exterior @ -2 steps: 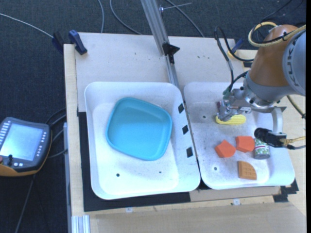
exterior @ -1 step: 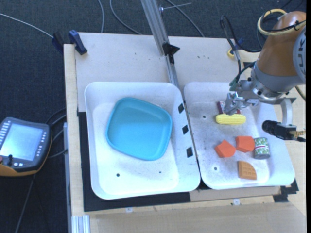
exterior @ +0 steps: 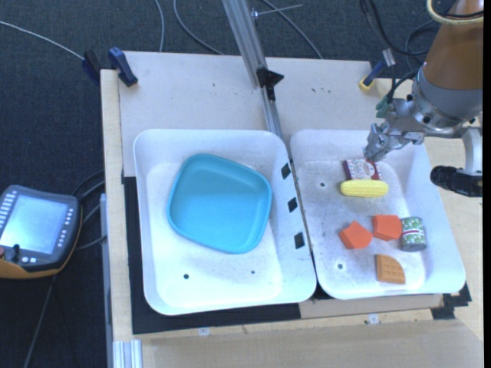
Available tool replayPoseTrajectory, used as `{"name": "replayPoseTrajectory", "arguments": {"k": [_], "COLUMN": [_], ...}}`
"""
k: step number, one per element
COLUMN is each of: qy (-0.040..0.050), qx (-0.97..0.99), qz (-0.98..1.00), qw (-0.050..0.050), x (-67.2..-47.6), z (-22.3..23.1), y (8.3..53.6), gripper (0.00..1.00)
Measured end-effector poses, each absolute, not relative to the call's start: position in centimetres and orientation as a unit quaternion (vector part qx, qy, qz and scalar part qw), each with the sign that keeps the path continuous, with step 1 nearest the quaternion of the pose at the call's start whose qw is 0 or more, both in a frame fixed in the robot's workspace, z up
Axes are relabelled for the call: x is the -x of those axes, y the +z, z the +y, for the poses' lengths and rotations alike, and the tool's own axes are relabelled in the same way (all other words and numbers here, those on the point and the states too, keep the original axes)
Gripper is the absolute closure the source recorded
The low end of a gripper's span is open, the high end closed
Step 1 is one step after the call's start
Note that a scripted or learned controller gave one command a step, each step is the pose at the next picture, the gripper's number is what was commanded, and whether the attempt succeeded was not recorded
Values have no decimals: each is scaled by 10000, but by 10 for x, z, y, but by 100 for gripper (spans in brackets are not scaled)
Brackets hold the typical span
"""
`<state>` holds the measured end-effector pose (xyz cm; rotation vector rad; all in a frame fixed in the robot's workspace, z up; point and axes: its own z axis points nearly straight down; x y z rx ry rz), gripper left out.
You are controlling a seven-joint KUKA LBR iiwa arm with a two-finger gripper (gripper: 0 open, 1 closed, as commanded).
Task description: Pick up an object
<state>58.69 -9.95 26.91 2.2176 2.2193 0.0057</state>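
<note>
Corn cob (exterior: 364, 188), yellow, lies in right bin (exterior: 441, 205), upper middle. Touching it at 11 o'clock: small red-white packet (exterior: 359, 169). Gripper (exterior: 376, 151) hovers just above packet; finger spread, cannot tell. Toward 6 o'clock: two orange blocks (exterior: 355, 235), a can (exterior: 413, 234), a waffle piece (exterior: 390, 269). Left bin (exterior: 149, 205) holds blue plate (exterior: 220, 202).

Two bins side by side on the bench: left bin (exterior: 153, 228) has a square plate (exterior: 220, 202) lying in its middle. Right bin (exterior: 441, 228) has a small packet (exterior: 359, 169) at the back with a corn cob (exterior: 364, 188) touching it just in front; further forward two blocks (exterior: 355, 235) (exterior: 387, 227) side by side, a can (exterior: 413, 234) just right of them, and a waffle piece (exterior: 390, 269) nearest the front. Gripper (exterior: 377, 149) sits over the right bin's back, just behind the packet; a teach pendant (exterior: 34, 228) lies off the bench to the left.
</note>
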Motion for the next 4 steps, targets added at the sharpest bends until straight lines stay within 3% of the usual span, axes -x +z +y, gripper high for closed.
{"name": "replayPoseTrajectory", "arguments": {"k": [2, 4], "qy": [3, 4], "qx": [-7056, -7057], "qz": [7086, 7085], "qw": [-3, -3], "x": [-616, -615], "z": [-2, 99], "y": [255, 255], "gripper": [100, 100]}}
